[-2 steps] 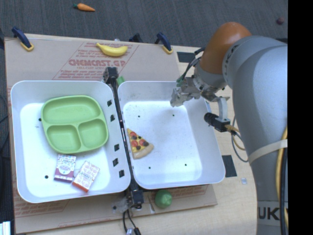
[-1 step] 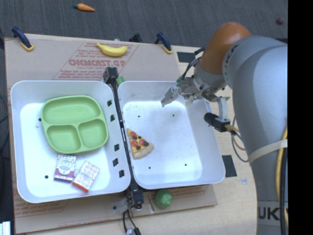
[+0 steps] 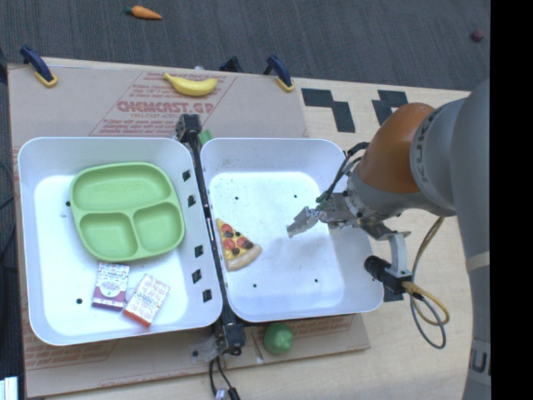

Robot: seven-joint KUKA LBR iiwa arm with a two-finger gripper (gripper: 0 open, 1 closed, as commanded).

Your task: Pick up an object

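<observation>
One view, from above: all labels below are read from the camera view.
Landmark: the right bin [image 3: 275, 152], every place given against it.
Pizza slice [image 3: 235, 244]: lies flat on the right bin's floor, hard against its left wall, about halfway down.
Claw [image 3: 301, 222]: hovers over the right bin's middle, nearer its right wall; whether it is open or closed I cannot tell, and nothing shows in it.
Direction: the slice lies to the claw's left and slightly nearer the bin's front edge, apart from it.
Long axis: the slice appears to run from upper left to lower right, crust end lower.
Judgement: reaching the slice calls for a short leftward shift, then a descent.
Risk: the left wall crowds the grasp.
</observation>
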